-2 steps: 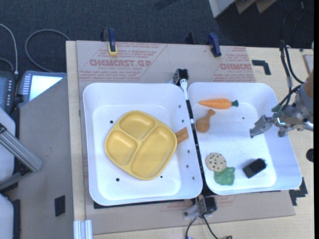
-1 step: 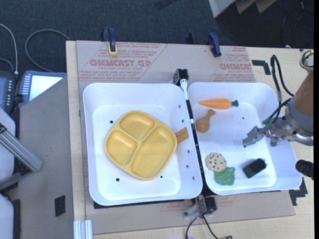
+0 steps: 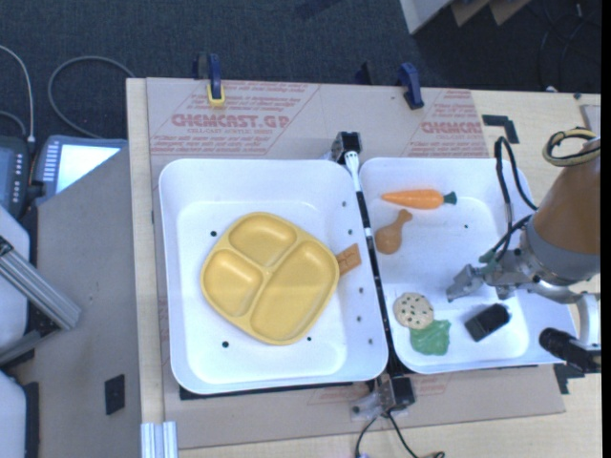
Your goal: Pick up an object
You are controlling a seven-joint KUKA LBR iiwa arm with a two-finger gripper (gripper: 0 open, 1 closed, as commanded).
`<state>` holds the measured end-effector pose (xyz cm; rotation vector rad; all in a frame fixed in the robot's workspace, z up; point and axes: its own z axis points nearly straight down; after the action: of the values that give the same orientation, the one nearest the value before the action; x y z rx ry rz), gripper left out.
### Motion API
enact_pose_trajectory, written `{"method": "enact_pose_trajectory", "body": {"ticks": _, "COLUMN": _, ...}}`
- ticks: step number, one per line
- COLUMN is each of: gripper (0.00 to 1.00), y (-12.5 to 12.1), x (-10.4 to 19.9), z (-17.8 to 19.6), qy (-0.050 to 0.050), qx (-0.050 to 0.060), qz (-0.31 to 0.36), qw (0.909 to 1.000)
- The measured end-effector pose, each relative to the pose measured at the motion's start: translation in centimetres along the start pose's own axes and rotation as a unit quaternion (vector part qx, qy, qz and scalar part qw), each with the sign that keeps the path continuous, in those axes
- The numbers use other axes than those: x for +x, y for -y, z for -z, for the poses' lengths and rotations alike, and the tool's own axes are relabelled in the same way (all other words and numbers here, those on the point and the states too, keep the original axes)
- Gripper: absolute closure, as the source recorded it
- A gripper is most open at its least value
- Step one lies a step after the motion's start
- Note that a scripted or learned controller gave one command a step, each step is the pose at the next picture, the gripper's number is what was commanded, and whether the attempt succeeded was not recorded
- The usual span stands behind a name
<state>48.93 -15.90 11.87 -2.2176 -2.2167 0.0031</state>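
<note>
Hovering low in the right bin, my arm has the gripper just above the black block. I can't tell the fingers' state. I judge this the approach; next comes a centred descent.

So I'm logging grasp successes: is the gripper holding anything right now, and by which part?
Nothing is held. The gripper hangs over the right bin with no object between its fingers; the black block lies beside it.

Bins: smooth glossy white plastic. Divided yellow plate looks like matt plastic, and the carrot is smooth plastic too. Surface is matt brown, protective paper by its print.
</note>
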Motion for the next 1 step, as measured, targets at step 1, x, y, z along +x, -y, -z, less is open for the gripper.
{"method": "enact_pose_trajectory", "body": {"ticks": 1, "gripper": 1.0, "y": -0.13, "x": -0.09, "z": 1.34, "qy": 0.002, "qx": -0.004, "qz": 0.0, "qw": 1.0}}
